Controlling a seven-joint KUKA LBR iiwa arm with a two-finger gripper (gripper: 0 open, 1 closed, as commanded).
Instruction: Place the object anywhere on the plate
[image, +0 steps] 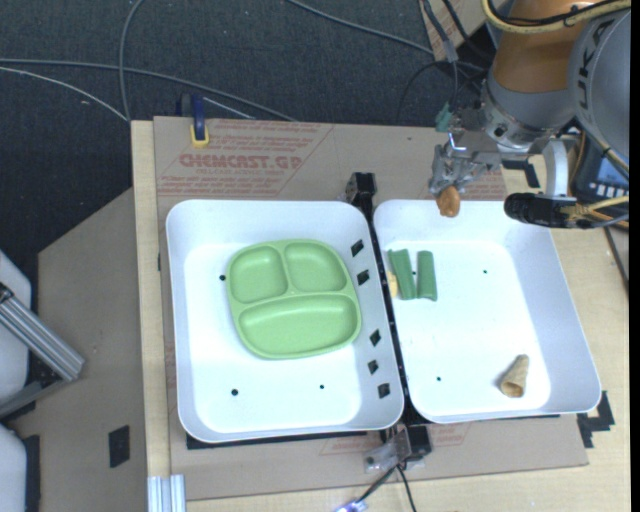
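One small brown rounded object (449, 203) sits pinched in the jaws (449, 192), above the right bin's (560, 300) far rim.

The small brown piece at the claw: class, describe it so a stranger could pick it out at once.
Start at the right-hand white bin, then go to its far rim, where the arm's claw hangs. The small brown piece is pinched at the claw's tip. Unlike the green sticks and the tan cone lying in the bin, it is rounded, brown and held up.
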